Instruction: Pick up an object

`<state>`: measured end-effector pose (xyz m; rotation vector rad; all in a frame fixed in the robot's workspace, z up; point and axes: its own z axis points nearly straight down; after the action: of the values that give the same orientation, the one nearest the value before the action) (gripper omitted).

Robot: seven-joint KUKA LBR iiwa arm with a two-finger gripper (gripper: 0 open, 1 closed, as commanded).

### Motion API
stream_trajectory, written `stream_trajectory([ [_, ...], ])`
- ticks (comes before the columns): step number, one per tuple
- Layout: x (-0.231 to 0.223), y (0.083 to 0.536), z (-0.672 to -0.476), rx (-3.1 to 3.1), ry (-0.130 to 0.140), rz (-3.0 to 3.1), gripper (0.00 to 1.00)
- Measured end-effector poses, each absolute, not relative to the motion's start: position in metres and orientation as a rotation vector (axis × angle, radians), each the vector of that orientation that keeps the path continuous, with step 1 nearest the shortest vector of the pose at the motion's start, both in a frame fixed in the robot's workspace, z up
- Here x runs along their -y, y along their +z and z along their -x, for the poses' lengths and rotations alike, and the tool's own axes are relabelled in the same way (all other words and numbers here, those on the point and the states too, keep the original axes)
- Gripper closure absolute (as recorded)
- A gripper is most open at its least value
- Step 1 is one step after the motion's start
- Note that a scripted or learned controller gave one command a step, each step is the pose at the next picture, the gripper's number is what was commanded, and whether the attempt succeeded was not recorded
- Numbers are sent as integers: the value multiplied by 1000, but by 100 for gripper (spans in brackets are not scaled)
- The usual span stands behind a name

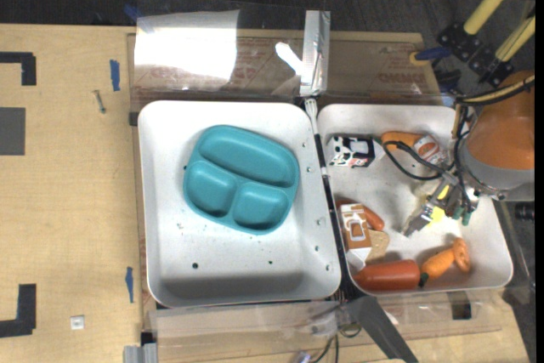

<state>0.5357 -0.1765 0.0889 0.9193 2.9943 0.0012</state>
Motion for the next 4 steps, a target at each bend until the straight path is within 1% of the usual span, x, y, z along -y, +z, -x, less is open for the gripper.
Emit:
stream_trajectory([
  [1,216,88,-640,-3042,9,-780,0],
  [2,212,88,-564,-3014,-2,-857,0],
  [3,201,89,-538,-2945,2,-1065,0],
  [4,201,102,-541,-2935,1,-1058,100],
])
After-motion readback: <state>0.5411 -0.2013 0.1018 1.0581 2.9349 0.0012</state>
